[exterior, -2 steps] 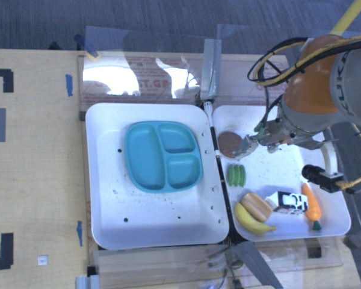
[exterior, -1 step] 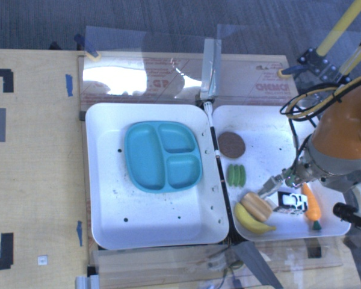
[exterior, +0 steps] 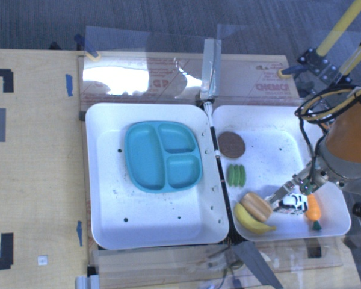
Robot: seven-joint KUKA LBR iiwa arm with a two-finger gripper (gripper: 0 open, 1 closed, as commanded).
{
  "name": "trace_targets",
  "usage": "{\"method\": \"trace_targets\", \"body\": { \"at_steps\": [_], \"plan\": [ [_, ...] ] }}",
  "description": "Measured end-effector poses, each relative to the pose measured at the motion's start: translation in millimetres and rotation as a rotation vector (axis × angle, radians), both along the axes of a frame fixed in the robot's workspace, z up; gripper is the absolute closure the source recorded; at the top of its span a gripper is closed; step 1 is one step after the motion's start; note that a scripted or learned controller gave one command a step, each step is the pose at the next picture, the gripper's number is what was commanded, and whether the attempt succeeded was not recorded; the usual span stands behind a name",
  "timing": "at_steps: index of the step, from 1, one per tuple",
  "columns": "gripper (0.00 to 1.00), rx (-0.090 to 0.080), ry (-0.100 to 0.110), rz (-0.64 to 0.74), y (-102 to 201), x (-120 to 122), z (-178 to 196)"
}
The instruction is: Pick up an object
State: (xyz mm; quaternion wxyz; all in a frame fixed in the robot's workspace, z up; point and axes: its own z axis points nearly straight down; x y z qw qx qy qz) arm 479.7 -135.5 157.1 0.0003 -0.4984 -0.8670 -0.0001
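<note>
You've got the claw (exterior: pixel 290 192) low in the right bin (exterior: pixel 277 138), lower right of frame, arm coming in from the right edge. Can't tell if it's released or clenched; nothing seen betw. its tips. Just below it lies a small black-and-white object (exterior: pixel 293 205), w/ a carrot (exterior: pixel 313 210) touching its right side. Left of those: a hot dog bun (exterior: pixel 256 205) resting on a banana (exterior: pixel 251 220). Above them a green pea pod (exterior: pixel 236 175), then a brown round disc (exterior: pixel 231 144). Left bin (exterior: pixel 108 212), frame centre, holds a teal divided plate (exterior: pixel 163 156).
</note>
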Motion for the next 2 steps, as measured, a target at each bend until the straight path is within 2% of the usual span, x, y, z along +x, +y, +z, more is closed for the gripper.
{"method": "trace_targets", "body": {
  "at_steps": [1,2],
  "plan": [
    [0.0,-0.001,-0.005,-0.268,18.6,42.5,-69.7],
    [0.0,0.0,-0.007,-0.504,37.0,85.9,-69.8]
  ]
}}
